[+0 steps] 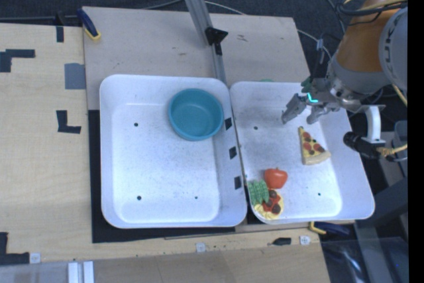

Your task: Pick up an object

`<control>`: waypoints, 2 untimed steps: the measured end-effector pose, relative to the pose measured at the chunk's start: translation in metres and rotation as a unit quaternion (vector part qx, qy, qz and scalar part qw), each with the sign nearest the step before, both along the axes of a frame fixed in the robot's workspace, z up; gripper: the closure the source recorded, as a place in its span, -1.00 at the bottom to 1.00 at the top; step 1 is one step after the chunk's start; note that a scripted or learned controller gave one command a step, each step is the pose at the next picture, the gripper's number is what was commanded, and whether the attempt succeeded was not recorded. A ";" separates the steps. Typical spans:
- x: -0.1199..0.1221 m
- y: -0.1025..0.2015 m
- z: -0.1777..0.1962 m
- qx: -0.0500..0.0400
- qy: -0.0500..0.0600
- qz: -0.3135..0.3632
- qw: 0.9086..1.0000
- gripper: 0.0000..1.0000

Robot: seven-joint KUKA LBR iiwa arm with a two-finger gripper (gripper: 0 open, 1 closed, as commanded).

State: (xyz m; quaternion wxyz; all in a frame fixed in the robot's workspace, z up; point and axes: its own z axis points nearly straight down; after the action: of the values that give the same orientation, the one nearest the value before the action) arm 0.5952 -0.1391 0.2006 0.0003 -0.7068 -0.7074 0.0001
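Note:
In the right bin [265, 109] a toy pizza slice [312, 147] lies near the right side. A red tomato [275, 177] sits near the front, with a green leafy piece [258, 191] and a yellow and red toy food item [271, 207] just below it. My gripper [300, 112] hangs over the back of the right bin, just above the tip of the pizza slice. Its two fingers are spread apart with nothing between them.
A blue bowl [195, 114] sits at the back right of the left bin [132, 162]. A slanted metal pole [199, 6] comes down to the divider between the bins. The orange-banded arm [368, 36] and cables fill the right side.

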 end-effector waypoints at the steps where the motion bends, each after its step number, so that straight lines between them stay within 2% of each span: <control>1: 0.000 0.000 0.000 0.000 0.000 0.000 1.000 -1.00; 2: 0.003 0.009 -0.056 0.000 0.002 0.000 1.000 -1.00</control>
State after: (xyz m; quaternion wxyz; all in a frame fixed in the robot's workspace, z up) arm 0.5982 -0.1296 0.1447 0.0021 -0.7068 -0.7074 0.0016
